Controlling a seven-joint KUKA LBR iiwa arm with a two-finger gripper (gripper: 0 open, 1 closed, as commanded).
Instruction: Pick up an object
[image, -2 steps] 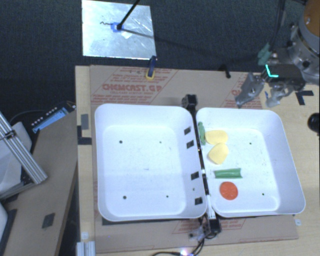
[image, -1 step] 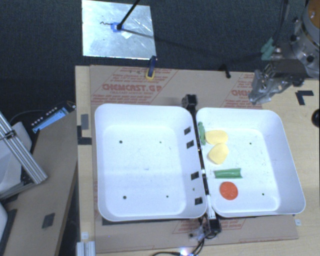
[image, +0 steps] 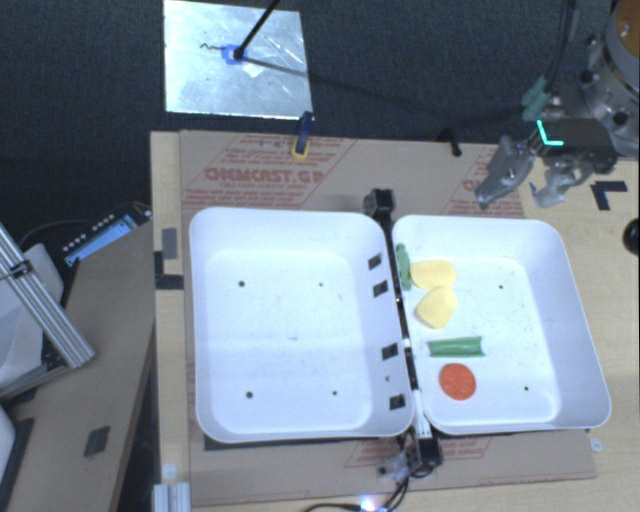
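My gripper (image: 527, 183) hangs above the bench just beyond the far edge of the right bin (image: 560, 300), its two fingers spread apart with nothing between them. In the right bin's left part lie two pale yellow pieces (image: 433, 273) (image: 437, 307), a green pod (image: 403, 266) against the bin's left wall, a flat green piece (image: 456, 347) and a red-orange disc (image: 458, 381). All of them lie well below and left of the gripper.
The left bin (image: 290, 320) adjoins the right one along a black hinge strip (image: 400, 330). A shiny metal sheet (image: 237, 60) lies at the back. A metal frame (image: 40, 310) stands at the left edge. Cardboard (image: 420, 165) underlies both bins.
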